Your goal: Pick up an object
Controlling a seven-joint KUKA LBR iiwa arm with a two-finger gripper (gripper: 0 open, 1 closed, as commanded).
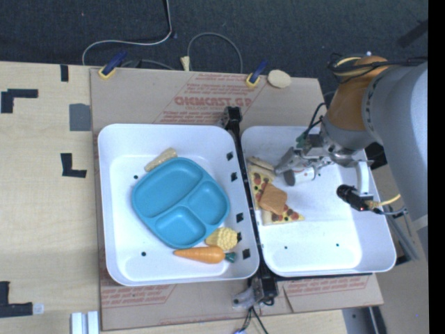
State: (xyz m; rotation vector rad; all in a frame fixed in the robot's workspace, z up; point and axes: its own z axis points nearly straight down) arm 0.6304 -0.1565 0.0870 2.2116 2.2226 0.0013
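My gripper (297, 170) hangs low over the right bin (327, 252), in its upper middle, just right of the toy food there. That food lies along the bin's left side: a pizza slice (262, 184), a brown toast piece (273, 199) on top of it, another pizza piece (286, 216) and a beige stick (260, 164). The left bin (117, 186) holds a blue divided plate (182, 202), an orange carrot (200, 255), a yellow corn piece (224, 239) and a tan cracker (160, 160). Nothing shows in the gripper.
Both bins rest on a cardboard sheet (208, 99) held by clamps at the back. A beige round object (279, 78) lies on the cardboard behind the right bin. Cables (167, 26) loop on the dark floor beyond. The arm (389, 131) covers the right bin's right side.
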